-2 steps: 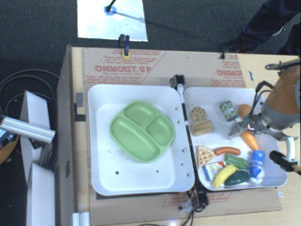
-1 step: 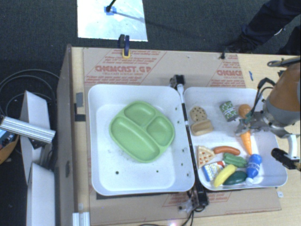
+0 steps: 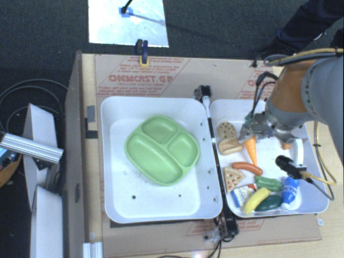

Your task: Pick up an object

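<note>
My gripper (image 3: 249, 130) hangs over the upper middle of the right bin (image 3: 312, 198), reaching in from the right. An orange carrot (image 3: 251, 150) lies just below it, its top end close to the gripper tip; whether they touch I cannot tell. A speckled cookie (image 3: 226, 129) and a tan bread piece (image 3: 230, 146) lie just to the gripper's left. Nearer the front lie a red sausage (image 3: 247, 168), a pizza slice (image 3: 232, 178), a yellow banana (image 3: 256, 199), green vegetables (image 3: 270, 184) and a blue bottle (image 3: 290, 190).
The left bin (image 3: 123, 198) holds a green divided plate (image 3: 162, 150). A ridge (image 3: 213, 144) separates the two bins. The bins rest on a cardboard sheet (image 3: 140, 74).
</note>
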Available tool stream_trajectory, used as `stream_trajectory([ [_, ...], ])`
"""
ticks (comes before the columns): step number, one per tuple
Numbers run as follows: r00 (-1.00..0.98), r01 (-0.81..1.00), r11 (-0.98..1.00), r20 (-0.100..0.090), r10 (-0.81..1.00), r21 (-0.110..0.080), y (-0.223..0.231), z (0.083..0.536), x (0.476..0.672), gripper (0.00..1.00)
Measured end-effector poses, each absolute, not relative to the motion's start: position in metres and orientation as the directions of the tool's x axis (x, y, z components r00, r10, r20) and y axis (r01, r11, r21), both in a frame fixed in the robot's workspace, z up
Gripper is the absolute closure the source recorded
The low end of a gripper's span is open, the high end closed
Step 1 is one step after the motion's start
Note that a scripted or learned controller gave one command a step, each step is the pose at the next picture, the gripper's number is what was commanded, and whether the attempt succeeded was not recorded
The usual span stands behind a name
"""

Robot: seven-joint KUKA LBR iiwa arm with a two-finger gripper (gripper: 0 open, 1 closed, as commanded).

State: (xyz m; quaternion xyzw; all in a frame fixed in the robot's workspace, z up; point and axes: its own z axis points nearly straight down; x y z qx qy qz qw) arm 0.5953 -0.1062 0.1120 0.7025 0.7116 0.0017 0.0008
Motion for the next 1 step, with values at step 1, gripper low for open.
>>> stream_trajectory([
  [1,-0.011,1.0,0.011,0.002,1.0,0.006,-0.0457,0.1889,0.5761,1.0],
])
